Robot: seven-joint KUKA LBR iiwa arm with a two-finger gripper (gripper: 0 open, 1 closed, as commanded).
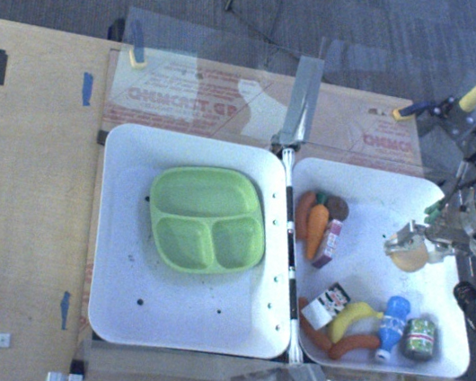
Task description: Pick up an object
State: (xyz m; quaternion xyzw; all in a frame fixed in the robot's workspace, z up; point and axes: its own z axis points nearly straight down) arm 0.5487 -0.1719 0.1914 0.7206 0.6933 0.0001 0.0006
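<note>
Gripper (412,246) is over the right bin (374,193), on the far side from the carrot (317,226); fingers look clamped on a small tan rounded object (409,256), though blur leaves some doubt. Likely light, smooth, rigid toy food, so slip risk. Best hold is across its middle. Banana (352,317) and blue bottle (393,322) sit nearer the camera than the carrot

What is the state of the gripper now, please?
Gripper: over the right bin, with a tan round object at its fingertips; open or shut cannot be told.
</note>
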